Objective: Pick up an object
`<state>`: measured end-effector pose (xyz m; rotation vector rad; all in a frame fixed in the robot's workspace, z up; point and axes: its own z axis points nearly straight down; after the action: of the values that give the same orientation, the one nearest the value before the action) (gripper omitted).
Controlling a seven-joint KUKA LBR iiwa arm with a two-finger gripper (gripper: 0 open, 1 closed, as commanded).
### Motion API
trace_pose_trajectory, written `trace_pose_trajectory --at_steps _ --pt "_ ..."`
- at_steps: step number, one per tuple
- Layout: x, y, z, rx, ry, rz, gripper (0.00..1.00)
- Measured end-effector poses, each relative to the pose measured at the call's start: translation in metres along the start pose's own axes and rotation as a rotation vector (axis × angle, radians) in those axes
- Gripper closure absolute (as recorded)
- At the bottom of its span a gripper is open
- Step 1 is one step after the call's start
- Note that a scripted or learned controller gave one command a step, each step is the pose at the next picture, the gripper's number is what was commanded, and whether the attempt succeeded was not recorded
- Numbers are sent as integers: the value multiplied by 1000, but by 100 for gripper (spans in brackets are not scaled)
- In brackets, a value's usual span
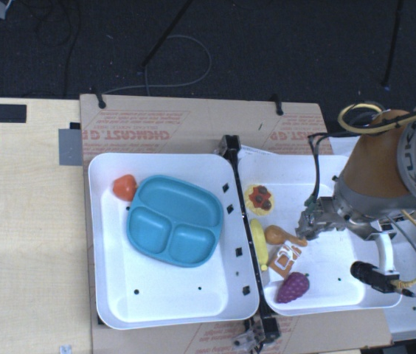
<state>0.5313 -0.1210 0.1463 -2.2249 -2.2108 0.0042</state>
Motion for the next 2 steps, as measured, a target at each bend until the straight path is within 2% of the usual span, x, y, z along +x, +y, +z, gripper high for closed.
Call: trace_pose_trajectory --at_steps 2 --pt "-16 9 -95 -8 -3 -5 100"
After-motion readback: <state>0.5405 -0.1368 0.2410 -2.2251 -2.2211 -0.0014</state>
